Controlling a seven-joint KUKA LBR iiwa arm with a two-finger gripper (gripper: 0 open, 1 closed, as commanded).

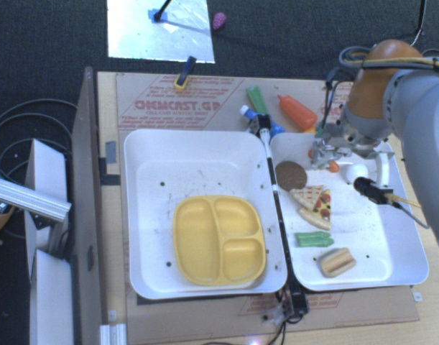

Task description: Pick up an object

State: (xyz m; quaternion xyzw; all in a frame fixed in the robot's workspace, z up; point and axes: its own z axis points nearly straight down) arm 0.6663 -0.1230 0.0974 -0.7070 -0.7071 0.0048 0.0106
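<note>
The claw (327, 154) hangs low over the far part of the right bin (406, 264), under the grey arm (413, 99) with its orange band. I cannot tell how the claw stands, because its metal parts are small and blurred here.

Several toy foods lie in this bin. Just left of the claw and a little nearer to the camera is a round brown disc (291, 173), flat and matte, like a burger patty. Nearer still lies a pizza slice (314, 204), a pale triangle with red spots on top. Beyond it toward the camera there is a small green piece (314, 239), long and smooth, and then a tan hot dog bun (337, 261) with rounded ends. Just beside the claw, on its right, a small orange piece (334, 167) and a white rounded piece (356, 172) touch each other.

Well to the left of the claw, the left bin (154, 164) carries a yellow plastic tray (219, 239) with three compartments and soft corners. Behind the claw, on the cardboard of the counter (169, 99), lies an orange bottle-shaped toy (297, 112).
</note>
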